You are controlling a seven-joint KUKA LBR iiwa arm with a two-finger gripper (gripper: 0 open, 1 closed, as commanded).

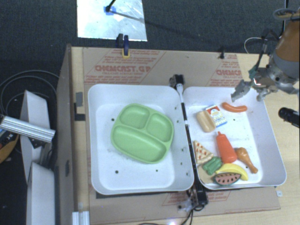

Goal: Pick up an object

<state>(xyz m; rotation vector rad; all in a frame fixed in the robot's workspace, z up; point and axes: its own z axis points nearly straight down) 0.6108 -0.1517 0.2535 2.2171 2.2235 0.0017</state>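
Jaws [250, 91] hang spread and empty, the sausage [234, 108] lying just below them in the right bin [272, 139].

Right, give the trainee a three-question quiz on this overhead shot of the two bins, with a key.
1. True or false: the light green plastic divided plate lies in the right white bin.
2. Multiple choice: which toy lies nearest the two-finger gripper? A) red toy sausage B) yellow toy banana C) toy watermelon slice
3. Fill in: the orange-red toy ketchup bottle lies just left of the brown toy ______.

Key
1. False; it lies in the left white bin.
2. A
3. chicken drumstick
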